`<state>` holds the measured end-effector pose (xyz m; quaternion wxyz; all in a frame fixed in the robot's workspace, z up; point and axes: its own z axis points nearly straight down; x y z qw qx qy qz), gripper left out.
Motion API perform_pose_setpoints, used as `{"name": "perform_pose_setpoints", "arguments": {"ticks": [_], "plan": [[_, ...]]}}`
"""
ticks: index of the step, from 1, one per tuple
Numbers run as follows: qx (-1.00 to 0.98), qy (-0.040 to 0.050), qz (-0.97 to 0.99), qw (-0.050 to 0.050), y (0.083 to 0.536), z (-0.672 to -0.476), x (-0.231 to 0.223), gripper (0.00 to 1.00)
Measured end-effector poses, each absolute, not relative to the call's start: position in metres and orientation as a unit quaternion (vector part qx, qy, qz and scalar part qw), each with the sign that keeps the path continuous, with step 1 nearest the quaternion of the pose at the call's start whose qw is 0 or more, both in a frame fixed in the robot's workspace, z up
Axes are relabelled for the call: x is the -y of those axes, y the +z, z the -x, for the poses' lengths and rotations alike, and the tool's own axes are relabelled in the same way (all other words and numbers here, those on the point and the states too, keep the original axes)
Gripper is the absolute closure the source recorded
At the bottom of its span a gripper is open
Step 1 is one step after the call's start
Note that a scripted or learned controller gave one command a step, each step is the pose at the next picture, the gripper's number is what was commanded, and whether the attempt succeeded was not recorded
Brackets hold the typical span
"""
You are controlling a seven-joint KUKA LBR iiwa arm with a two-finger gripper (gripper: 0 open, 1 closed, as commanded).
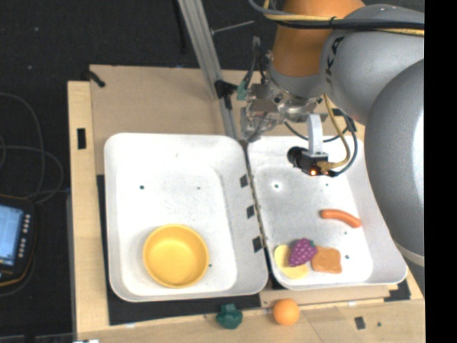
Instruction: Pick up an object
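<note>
My gripper [251, 126] hangs over the far edge of the bench, right where the two bins meet, with nothing visibly in it. In the right bin [285, 170], near its front edge, lie a purple grape bunch [303, 249] on a yellow piece [287, 261] and an orange-brown slab [327, 261]. A thin orange carrot-like stick [340, 218] lies a little farther back at the right. In the left bin [171, 170] a yellow bowl [176, 254] stands upright at the front. All of these are well in front of the gripper.
An orange ball [285, 311] and a small green object [229, 316] rest on the bench in front of the bins. A slanted aluminium strut [201, 45] rises just left of the gripper. A handheld screen [11, 238] sits far left.
</note>
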<state>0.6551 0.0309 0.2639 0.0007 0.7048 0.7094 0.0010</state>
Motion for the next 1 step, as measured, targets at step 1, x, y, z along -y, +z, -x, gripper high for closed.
{"name": "perform_pose_setpoints", "arguments": {"ticks": [1], "plan": [[-0.709,0.0009,-0.705,0.0,0.2632,-0.661,-0.0796,1.0]]}}
